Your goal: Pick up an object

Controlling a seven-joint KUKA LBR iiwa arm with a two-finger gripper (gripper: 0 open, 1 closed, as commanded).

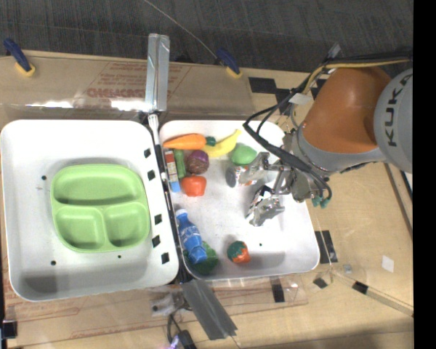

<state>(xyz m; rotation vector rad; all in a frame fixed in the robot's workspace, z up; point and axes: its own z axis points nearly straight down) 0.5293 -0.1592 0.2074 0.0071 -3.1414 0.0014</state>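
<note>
The left bin (14,195) holds a green tray (99,208). In the right bin (294,257), toy food crowds the 10 o'clock corner, a bottle (190,240) lies at 7 o'clock, leaving bare floor beneath the gripper (265,208). Whether its fingers are apart I cannot tell; nothing sits visibly between them.

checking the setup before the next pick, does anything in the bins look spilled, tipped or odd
Nothing looks spilled or damaged. The toys crowd the right bin's left side: carrot, banana, blue bottle lying flat against the left wall. The green tray sits flat in the left bin.
</note>
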